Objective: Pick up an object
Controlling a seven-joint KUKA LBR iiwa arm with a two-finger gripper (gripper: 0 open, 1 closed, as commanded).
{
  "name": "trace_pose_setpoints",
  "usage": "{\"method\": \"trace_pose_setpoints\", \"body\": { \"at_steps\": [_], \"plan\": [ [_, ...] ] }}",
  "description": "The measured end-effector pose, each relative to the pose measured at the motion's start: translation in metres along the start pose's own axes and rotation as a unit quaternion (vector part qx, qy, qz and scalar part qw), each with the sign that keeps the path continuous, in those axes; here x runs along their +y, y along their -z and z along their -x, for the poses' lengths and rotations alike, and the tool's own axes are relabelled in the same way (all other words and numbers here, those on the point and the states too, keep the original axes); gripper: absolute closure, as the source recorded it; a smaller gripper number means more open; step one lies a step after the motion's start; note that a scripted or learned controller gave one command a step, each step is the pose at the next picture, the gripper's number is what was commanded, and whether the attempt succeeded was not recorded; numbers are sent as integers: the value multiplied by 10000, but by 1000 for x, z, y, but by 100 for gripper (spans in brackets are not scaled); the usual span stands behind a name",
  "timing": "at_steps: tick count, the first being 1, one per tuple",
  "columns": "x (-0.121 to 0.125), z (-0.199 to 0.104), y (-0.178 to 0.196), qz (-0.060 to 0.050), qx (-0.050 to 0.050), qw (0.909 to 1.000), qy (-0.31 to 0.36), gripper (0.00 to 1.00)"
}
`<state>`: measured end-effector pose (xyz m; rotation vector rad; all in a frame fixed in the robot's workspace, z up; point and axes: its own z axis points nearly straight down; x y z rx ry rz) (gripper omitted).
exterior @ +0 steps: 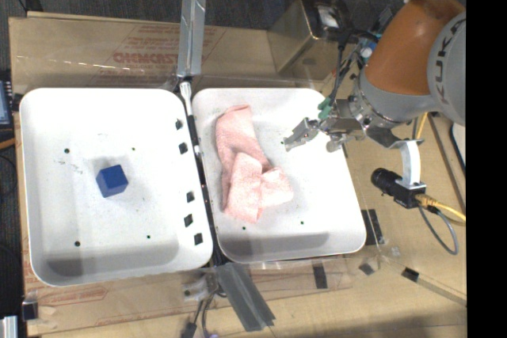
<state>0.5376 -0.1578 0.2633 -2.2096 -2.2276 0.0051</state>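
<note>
Camera view: gripper (298, 134) hangs just right of the pink cloth (244, 166), holding nothing; how far open, I cannot tell. A descent here risks pinching bare bin (325, 202) floor, or snagging only a loose fold that slips.

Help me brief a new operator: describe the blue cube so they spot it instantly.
Start at the left bin, one of two white bins side by side. The blue cube sits on its floor, left of centre. It is small, solid and blue, unlike the crumpled pink cloth next door.

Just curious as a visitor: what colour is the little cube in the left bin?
Blue; the cube shows clearly in the camera view.
</note>
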Motion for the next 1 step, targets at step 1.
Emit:
{"method": "trace_pose_setpoints", "body": {
  "at_steps": [1],
  "plan": [
    [27,1,-134,-9,1,9995,319,0]
  ]
}}
